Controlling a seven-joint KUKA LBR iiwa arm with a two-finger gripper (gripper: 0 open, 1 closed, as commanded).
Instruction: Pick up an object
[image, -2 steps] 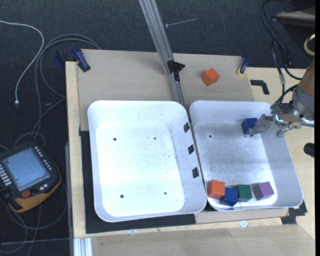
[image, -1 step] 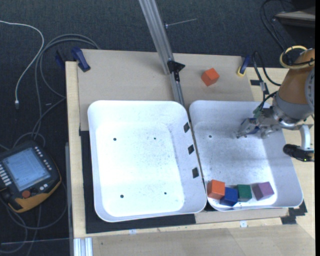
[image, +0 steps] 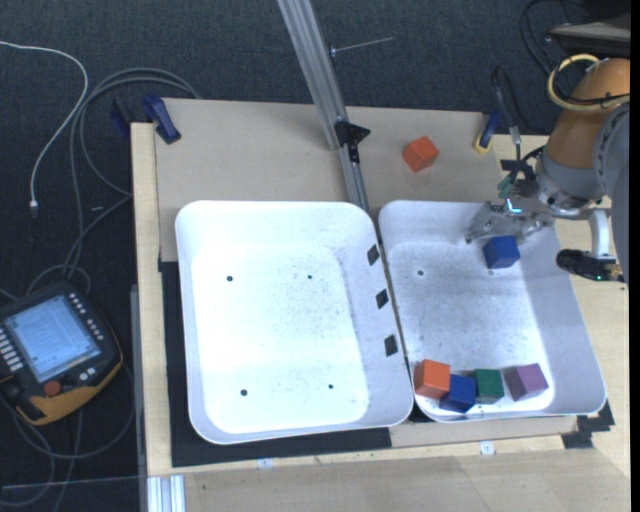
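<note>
The blue cube sits in the upper right of the frame, in the right bin, directly beneath my gripper, whose spread fingers straddle it without visibly clamping it.
</note>
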